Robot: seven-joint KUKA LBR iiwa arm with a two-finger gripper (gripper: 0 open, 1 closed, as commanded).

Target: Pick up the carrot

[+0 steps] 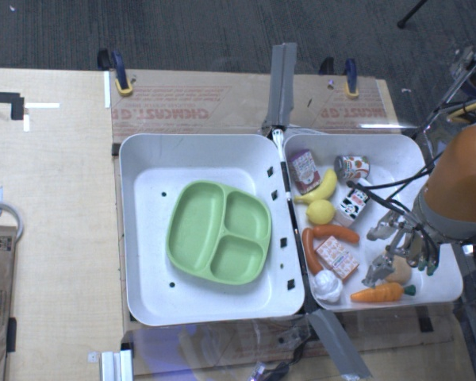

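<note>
Two white bins on a wooden bench. Right bin (440, 292): my gripper (390, 259) hovers over the carrot (377, 294) — fingers' state unclear. Likely light, rigid, smooth — grasp mid-body.

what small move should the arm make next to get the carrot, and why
Probably a short drop toward the near wall: the gripper hovers just above the carrot, which lies flat along the right bin's near edge, beside a white ball, not yet held.

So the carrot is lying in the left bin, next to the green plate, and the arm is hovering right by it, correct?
Not quite: the camera view shows the carrot in the right bin, not beside the green plate. The gripper does hover right by it.
</note>
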